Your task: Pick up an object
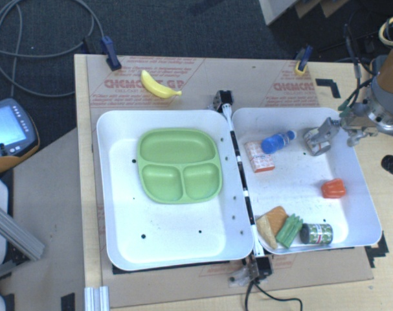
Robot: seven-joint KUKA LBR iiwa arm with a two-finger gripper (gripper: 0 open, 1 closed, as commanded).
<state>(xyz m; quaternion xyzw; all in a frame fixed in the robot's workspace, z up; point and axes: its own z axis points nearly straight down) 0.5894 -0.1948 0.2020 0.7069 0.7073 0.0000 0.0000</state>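
From my remote station I record two white bins side by side on the bench: the left bin (pixel 118 232) and the right bin (pixel 363 193), their inner rims touching along a central seam; a black clamp (pixel 223 99) sits at the far end of that seam.

Left bin: one green divided tray (pixel 180 164), three compartments, set toward the far half; the near half and the left margin of the floor are bare, so there is open room there.

Right bin: six items counted; one blue bottle (pixel 276 141) lying on its side near the far left; one small white and red box (pixel 259 157) just beside it, close to the inner rim; one orange block (pixel 333 188) near the right wall, apart from the others; at the near edge a crowded cluster of one tan bread slice (pixel 269 221), one green piece (pixel 289 230) leaning against it, and one dark can (pixel 318 234) lying on its side, touching the green piece. The middle of this floor is bare.

The gripper (pixel 319 141) is over the far part of the right bin, near the blue bottle but apart from it; nothing sits between its fingers; whether they stand wide or narrow I cannot tell.

Outside the bins: one yellow banana (pixel 159 85) on the cardboard beyond the left bin; two blue clips, one at the far left (pixel 110 52), one at the far right (pixel 303 59).
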